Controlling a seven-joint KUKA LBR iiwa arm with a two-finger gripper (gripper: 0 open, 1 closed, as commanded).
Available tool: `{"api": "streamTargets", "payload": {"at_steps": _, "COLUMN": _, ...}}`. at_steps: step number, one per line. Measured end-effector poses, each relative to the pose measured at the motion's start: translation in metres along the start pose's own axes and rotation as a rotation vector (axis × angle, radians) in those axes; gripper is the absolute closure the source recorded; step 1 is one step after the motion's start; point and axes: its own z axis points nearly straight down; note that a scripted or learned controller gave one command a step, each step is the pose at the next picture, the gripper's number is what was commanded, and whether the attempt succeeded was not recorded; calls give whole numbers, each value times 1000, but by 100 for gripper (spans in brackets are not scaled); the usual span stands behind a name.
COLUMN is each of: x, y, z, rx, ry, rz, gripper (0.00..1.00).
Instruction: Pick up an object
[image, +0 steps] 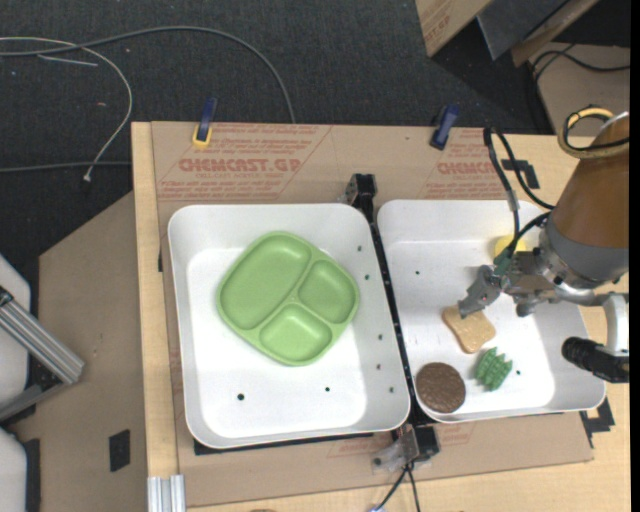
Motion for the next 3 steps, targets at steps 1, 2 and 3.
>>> {"api": "streamTargets", "payload": {"at_steps": 1, "x": 0, "y": 3, "z": -7, "rx": -14, "ry": -2, "rz": -4, "gripper": 0}}
{"api": "streamTargets", "payload": {"at_steps": 2, "x": -6, "y": 0, "z": 38, "rx": -11, "ry": -1, "rz": -2, "gripper": 0}}
{"api": "streamTargets", "payload": {"at_steps": 3, "x": -2, "y": -2, "z": 82, "rx": -9, "ry": 0, "rz": -3, "gripper": 0}}
